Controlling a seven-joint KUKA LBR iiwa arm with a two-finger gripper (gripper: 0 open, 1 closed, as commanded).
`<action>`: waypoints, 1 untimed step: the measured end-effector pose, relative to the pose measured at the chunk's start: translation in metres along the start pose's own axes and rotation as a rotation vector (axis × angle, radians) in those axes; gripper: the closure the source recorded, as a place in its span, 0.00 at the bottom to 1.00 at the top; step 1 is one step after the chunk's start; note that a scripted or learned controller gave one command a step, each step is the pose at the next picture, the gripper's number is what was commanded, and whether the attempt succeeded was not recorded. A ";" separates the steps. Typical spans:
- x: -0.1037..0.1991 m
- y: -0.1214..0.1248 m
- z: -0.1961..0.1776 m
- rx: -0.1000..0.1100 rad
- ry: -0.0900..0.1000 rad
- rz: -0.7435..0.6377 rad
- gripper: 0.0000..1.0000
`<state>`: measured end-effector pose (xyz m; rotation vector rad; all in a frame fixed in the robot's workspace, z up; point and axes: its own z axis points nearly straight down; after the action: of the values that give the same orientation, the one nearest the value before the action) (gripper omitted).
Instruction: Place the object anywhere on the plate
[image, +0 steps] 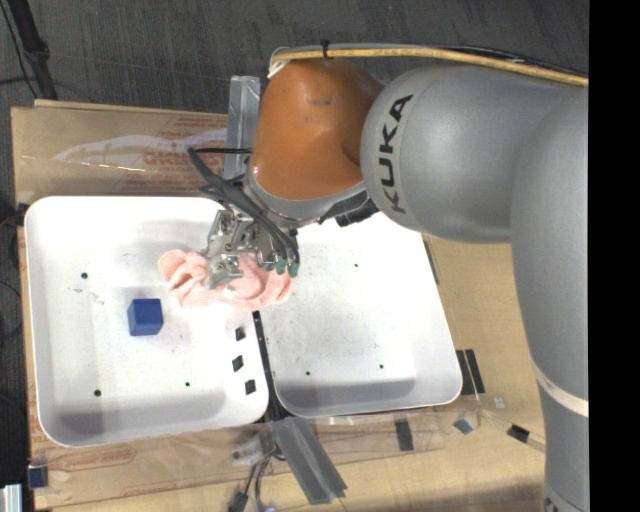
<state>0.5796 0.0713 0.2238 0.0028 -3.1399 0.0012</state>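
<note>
Grey KUKA arm (470, 150) is seen nearest the lens, reaching in over the two white bins. Tool (237, 258) is positioned low over a pink crumpled object (262, 288) at the right edge of the left bin (60, 300), against the divider to the right bin (400, 330). Contact with the pink object looks likely; a grip cannot be confirmed, and tool opening cannot be told. Blue cube (145, 316) is left well apart in the left bin. Step judged: pick attempt. No plate is identified; lift and a target are needed next.
</note>
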 end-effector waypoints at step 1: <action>0.011 0.051 -0.010 -0.001 -0.004 -0.004 1.00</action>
<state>0.5681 0.1224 0.2342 0.0096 -3.1438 0.0003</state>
